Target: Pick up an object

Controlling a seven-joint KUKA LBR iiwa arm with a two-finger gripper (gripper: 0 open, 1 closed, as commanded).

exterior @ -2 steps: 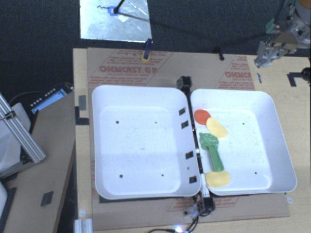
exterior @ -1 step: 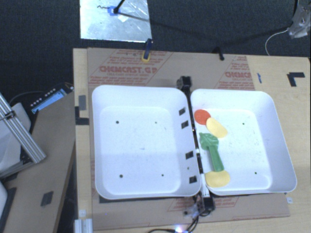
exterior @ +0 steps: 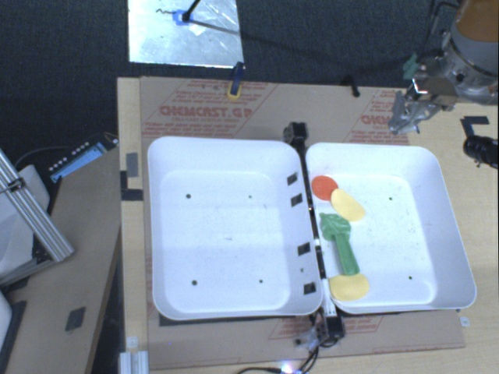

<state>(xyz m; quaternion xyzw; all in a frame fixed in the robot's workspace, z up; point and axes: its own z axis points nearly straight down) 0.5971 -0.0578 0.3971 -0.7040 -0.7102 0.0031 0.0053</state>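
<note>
Counting what lies before you gives two white bins side by side on the surface [exterior: 195,104]. Your left bin [exterior: 226,228] shows bare floor. Your right bin [exterior: 421,232] holds four objects, all close to its left wall: one orange-red disc [exterior: 324,186] nearest the far edge, one yellow oval piece [exterior: 348,206] touching it, one green tool-shaped piece [exterior: 341,242], and one yellow piece [exterior: 349,287] toward the near corner. Your end effector [exterior: 405,118] hangs beyond the right bin's far edge; whether its fingers are spread, you cannot tell.
</note>
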